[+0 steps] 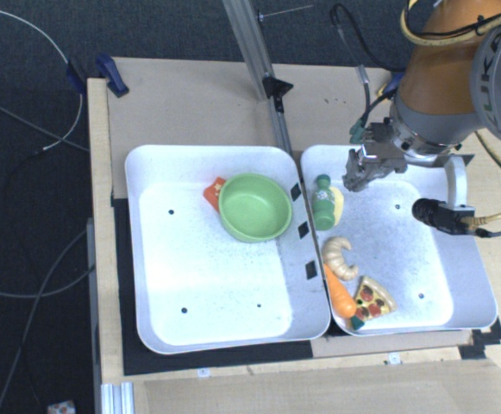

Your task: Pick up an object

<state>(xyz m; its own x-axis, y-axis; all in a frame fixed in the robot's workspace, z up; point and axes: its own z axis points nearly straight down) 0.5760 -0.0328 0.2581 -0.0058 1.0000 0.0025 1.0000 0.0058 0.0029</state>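
Green bottle point(322, 202) lies in the right bin point(422, 270) against its left wall, long axis running far to near, just left of and slightly nearer than the gripper point(360, 178). Whether the fingers are parted or closed I cannot tell; nothing visibly sits between them.

**Bench and its two bins**

A pale wooden bench point(190, 102) carries a black mat point(122, 335). On it sit two shallow white bins side by side, the left bin point(207, 317) touching the right bin point(457, 304).
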